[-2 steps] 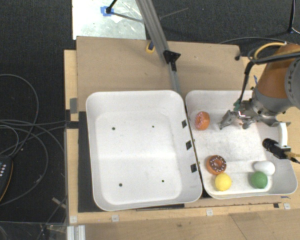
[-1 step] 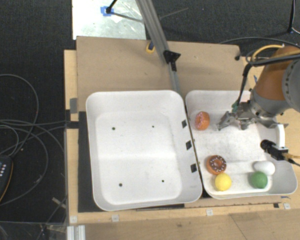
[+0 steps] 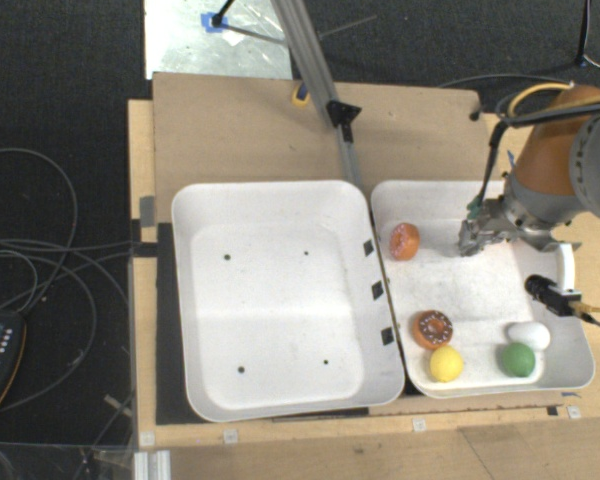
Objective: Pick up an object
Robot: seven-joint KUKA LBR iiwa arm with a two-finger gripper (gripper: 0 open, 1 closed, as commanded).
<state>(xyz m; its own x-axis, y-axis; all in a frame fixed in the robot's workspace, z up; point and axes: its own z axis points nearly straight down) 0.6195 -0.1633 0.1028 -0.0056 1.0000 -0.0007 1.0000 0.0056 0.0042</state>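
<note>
Yellow ball (image 3: 446, 364) (green ball (image 3: 518, 359) nearby)

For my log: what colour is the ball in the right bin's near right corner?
Green ball, in the camera view.

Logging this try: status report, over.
Gripper low in the right bin, holding nothing. Nearest: orange ball, apart from it. Path between them bare.

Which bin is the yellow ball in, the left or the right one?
The right bin. The yellow ball lies near its front edge, beside the donut.
</note>
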